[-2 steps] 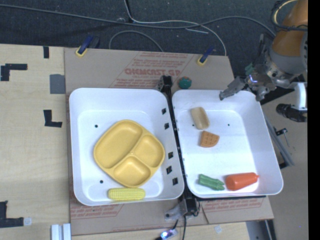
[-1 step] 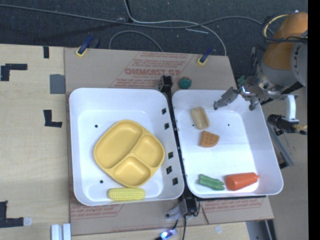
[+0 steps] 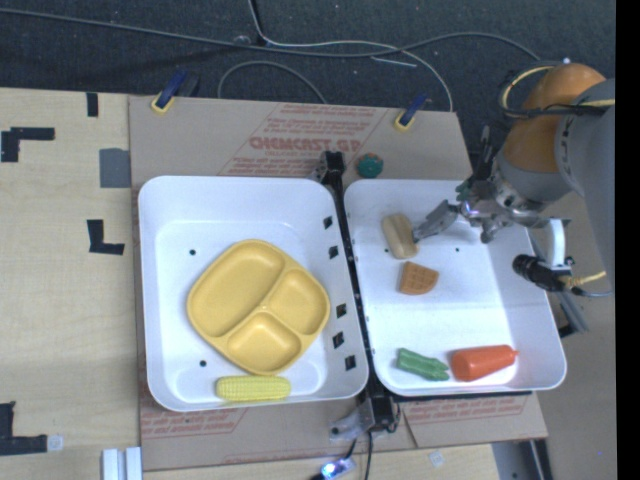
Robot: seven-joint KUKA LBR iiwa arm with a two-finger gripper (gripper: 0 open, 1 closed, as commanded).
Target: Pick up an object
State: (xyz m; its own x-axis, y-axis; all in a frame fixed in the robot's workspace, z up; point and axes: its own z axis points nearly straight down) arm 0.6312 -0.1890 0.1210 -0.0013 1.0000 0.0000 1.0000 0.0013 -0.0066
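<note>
The right bin point(image 3: 520, 298) holds a tan bread-like piece point(image 3: 398, 236), an orange wedge point(image 3: 417, 279), a green pickle-like piece point(image 3: 422, 364) and an orange-red carrot point(image 3: 483, 361). My gripper point(image 3: 452, 229) hangs over the bin's upper part, just right of the tan piece. It is open, one grey finger point(image 3: 432, 222) reaching toward the tan piece, with nothing between the fingers.
The left bin point(image 3: 165, 268) holds a yellow divided plate point(image 3: 258, 305) and a corn cob point(image 3: 253, 388) at its front edge. A small teal object point(image 3: 371, 165) lies on the cardboard behind the bins. Cables run across the back.
</note>
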